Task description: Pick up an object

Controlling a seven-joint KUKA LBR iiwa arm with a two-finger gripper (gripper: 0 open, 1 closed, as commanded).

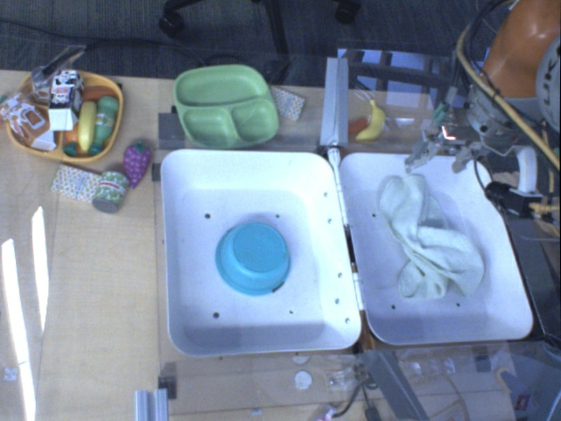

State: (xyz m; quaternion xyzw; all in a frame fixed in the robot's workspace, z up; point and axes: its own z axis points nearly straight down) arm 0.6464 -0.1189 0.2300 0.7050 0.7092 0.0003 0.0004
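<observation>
Two shallow white bins sit side by side on the desk (79, 279). The left bin (188, 200) holds a blue bowl (253, 257), standing upright near its middle. The right bin (500, 314) holds a crumpled white cloth (427, 239), which runs from the upper middle of the bin down toward its lower middle.

The gripper (438, 154) hangs over the far edge of the right bin, just above the top end of the cloth. Its two fingers are spread apart with nothing between them; the cloth lies beneath them, and whether a fingertip touches it cannot be told. The orange band (519, 33) of the arm shows at the upper right.

Behind the bins, a green divided tray (225, 105) rests on the desk, and a toy banana (374, 119) lies beyond the right bin's far rim. At the far left a yellow bowl (101, 139) is filled with toy food and small packets. Beside it lie a purple bunch of toy grapes (136, 160) and a small can (110, 191) on its side. The can and the packets carry printing, but it is too small to read.
</observation>
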